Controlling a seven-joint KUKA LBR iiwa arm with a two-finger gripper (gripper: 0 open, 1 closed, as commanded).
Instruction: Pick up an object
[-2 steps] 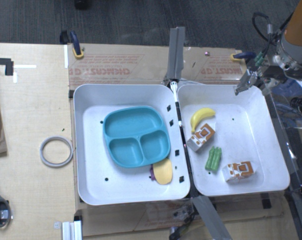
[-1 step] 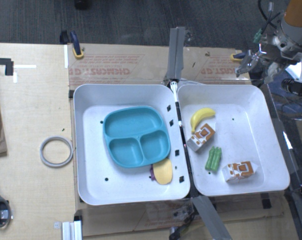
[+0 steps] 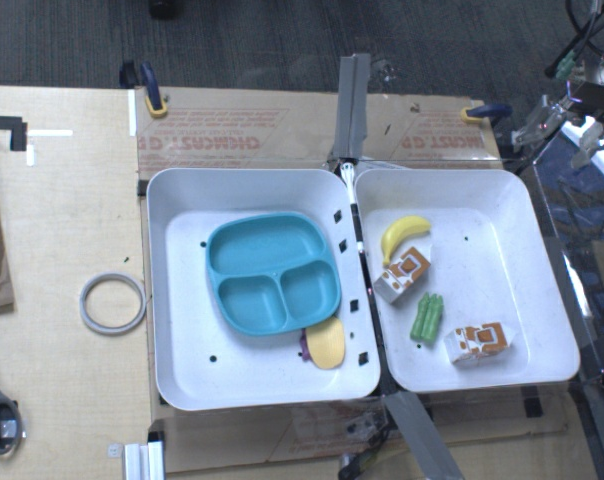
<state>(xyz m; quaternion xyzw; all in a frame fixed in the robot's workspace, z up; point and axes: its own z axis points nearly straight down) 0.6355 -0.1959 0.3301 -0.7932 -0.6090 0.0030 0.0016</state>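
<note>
Two shallow white bins are set side by side on a sheet of brown printed cardboard [image 3: 232, 133]; the left bin [image 3: 172, 298] is occupied by a teal plastic plate with three compartments [image 3: 273, 273], laid flat near its middle; a pale yellow rounded object [image 3: 327, 345] is seen just beside the plate's lower right edge, with a small purple piece [image 3: 305, 348] at its left side.

In the right bin [image 3: 522, 268] a yellow plastic banana [image 3: 403, 234] is placed towards the upper left; a small orange, white and grey box [image 3: 401, 274] is tilted just below it, apparently touching; a green ridged object [image 3: 427, 318] is found just below and to the right of that box; a second orange and white box [image 3: 479, 343] lies near it, towards the lower right wall.

On the pale wooden bench [image 3: 62, 218] a grey ring [image 3: 113, 302] is laid well apart from the left bin; a tangle of cables and metal fittings [image 3: 572, 88] is visible at the upper right.
</note>
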